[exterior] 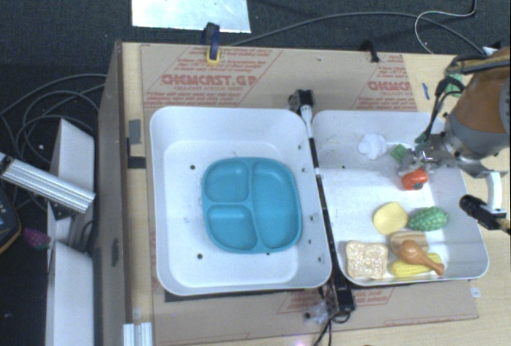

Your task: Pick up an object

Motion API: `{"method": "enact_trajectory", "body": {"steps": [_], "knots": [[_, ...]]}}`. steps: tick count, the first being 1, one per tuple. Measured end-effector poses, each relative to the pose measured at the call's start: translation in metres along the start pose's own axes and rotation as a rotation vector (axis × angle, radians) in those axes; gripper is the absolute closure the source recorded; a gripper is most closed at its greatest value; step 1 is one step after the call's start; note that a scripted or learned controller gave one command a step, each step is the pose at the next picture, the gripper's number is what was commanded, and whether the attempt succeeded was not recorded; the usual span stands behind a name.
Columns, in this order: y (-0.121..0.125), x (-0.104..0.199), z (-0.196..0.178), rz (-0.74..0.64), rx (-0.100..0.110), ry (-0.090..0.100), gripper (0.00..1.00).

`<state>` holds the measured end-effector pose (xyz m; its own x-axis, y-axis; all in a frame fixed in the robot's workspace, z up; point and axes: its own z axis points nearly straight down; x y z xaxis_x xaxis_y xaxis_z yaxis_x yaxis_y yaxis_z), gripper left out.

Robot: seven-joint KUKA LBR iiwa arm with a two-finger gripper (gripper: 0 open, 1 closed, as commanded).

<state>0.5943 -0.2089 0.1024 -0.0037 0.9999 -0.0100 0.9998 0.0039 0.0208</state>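
Tabletop (239,69) of brown board, carrying two shallow white bins side by side. Left bin (172,176) holding a blue divided plate (251,203) flat at its middle. Right bin (351,200) holding a scatter of toy food. Grey arm (479,117) with orange band reaching in over the right bin's far right corner. Gripper (417,163) low over the bin floor toward its far right side, just above a small red-orange piece (413,180); open or shut, cannot tell. Along the near edge of the right bin: a pale waffle-like square (366,260) at the near left corner, an orange-brown drumstick shape (417,253) beside it lying over something yellow (403,268). Farther in: a yellow lemon shape (390,217) touching a bumpy green piece (428,218). Small white crumpled lump (370,146) near the far edge, a little green bit (398,151) just to its right.
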Motion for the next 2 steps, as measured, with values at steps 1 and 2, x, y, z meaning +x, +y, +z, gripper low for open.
{"method": "enact_trajectory", "body": {"steps": [1,2], "knots": [[0.022,0.060,-0.096,-0.001,0.014,0.009,1.00],[0.012,0.114,-0.082,-0.001,0.019,0.011,1.00]]}}
